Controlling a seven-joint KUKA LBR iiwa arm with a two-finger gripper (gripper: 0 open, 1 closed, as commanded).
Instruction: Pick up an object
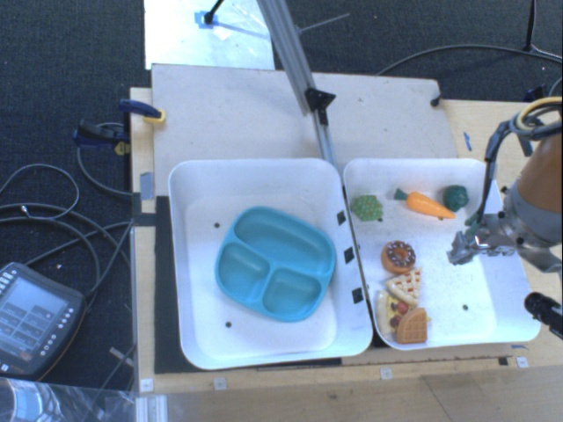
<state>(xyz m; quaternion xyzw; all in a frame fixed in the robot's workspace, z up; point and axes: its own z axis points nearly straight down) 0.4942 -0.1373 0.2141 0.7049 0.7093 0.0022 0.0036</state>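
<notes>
The right bin (493,323) holds several toy foods. A green broccoli (368,207), an orange carrot (425,204) and a dark green piece (455,197) lie along its far side. A donut (398,256), a pizza slice (405,286) and a waffle (411,325) line its left wall. My gripper (464,247) hangs over the bare middle of this bin, right of the donut and below the dark green piece. It touches none of them.
A blue divided plate (275,263) lies in the left bin (198,323). A slanted metal pole (290,51) crosses the back of the bench and ends at the wall between the bins. Cables and a pendant (31,315) sit off the bench to the left.
</notes>
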